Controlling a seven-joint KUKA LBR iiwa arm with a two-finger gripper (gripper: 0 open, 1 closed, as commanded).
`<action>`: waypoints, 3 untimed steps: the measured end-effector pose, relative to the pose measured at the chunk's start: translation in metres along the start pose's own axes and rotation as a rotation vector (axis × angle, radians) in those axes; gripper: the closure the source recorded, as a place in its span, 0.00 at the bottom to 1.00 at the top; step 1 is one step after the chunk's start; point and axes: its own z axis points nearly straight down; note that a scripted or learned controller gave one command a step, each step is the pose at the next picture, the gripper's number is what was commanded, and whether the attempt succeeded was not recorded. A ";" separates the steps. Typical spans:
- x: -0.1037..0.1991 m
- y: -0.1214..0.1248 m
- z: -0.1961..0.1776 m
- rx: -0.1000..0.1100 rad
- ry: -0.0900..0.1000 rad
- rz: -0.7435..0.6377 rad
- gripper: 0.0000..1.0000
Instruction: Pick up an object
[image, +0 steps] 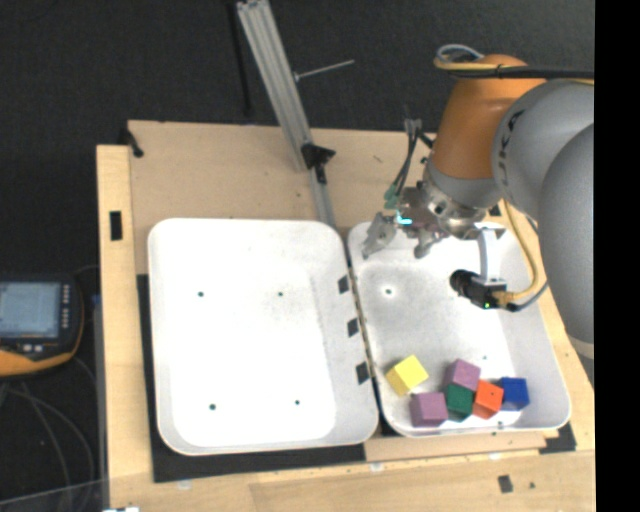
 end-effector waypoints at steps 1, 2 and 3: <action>0.000 0.000 0.000 0.000 0.000 0.001 0.00; 0.000 0.000 0.000 0.000 0.000 0.002 0.00; 0.000 0.000 0.000 0.000 0.000 0.002 0.00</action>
